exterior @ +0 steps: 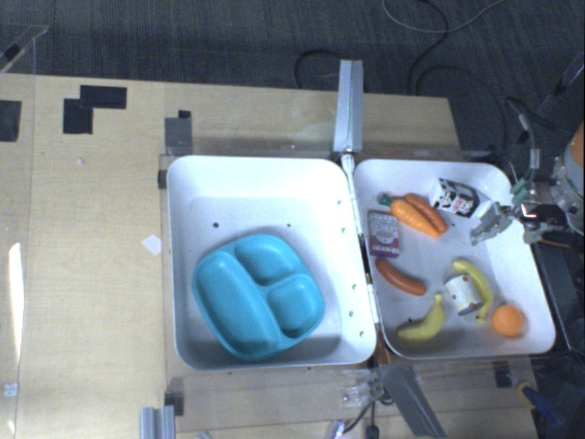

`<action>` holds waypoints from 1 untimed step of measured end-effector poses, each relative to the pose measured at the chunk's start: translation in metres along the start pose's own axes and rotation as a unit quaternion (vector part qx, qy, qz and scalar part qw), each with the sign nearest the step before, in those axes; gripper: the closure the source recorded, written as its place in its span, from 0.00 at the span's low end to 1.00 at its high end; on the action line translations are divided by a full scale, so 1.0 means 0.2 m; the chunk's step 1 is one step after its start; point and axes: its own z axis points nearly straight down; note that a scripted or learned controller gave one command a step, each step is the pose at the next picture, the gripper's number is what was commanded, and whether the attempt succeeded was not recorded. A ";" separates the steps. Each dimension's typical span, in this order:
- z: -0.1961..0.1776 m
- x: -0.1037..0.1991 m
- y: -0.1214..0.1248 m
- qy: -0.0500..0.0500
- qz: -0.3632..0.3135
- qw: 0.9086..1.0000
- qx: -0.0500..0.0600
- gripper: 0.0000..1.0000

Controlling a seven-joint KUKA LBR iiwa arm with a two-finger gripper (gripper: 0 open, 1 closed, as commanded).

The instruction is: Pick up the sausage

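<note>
The sausage is a short reddish-brown link lying at a slant on the floor of the right bin, near the bin's left wall. My gripper hangs over the bin's right rim, well to the right of the sausage and a little farther back. Its fingers stand apart, one grey fingertip pointing down-left into the bin, and nothing sits between them. The gripper is open.
An orange carrot, a purple packet and a black-and-white packet lie behind the sausage. A banana, a second banana with a white roll and an orange lie in front. The left bin holds a blue divided plate.
</note>
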 end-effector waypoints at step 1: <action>0.57 0.34 0.05 0.001 -0.110 0.994 0.000 0.00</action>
